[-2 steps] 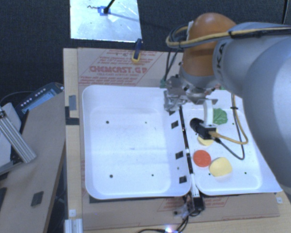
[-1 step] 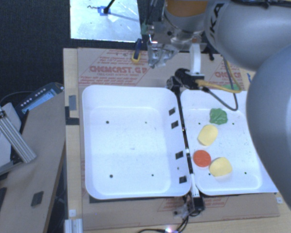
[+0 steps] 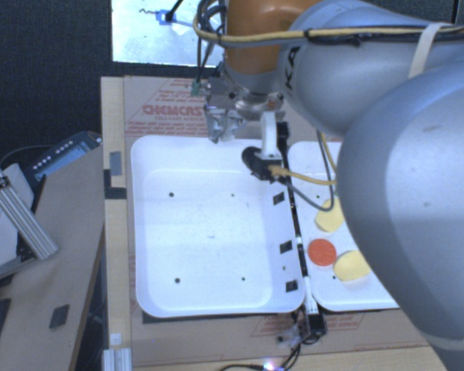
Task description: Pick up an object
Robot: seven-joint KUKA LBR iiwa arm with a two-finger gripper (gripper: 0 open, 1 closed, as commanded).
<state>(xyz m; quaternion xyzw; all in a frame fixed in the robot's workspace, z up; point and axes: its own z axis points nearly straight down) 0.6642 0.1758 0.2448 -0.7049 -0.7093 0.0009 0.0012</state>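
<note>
Camera view: gripper (image 3: 219, 127) at left bin (image 3: 209, 230) far rim; jaw state indiscernible; orange disc (image 3: 322, 252) beyond its right wall

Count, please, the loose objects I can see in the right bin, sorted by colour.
Yellow: 2, one nearer the arm and one nearer the bin's front edge
Orange: 1, a round piece between them
Total: 3 in the right bin; the arm hides part of that bin.

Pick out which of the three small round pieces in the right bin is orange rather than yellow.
It is the middle piece, a flat orange disc lying between the two yellow ones: one yellow piece above it and another to its lower right.
</note>
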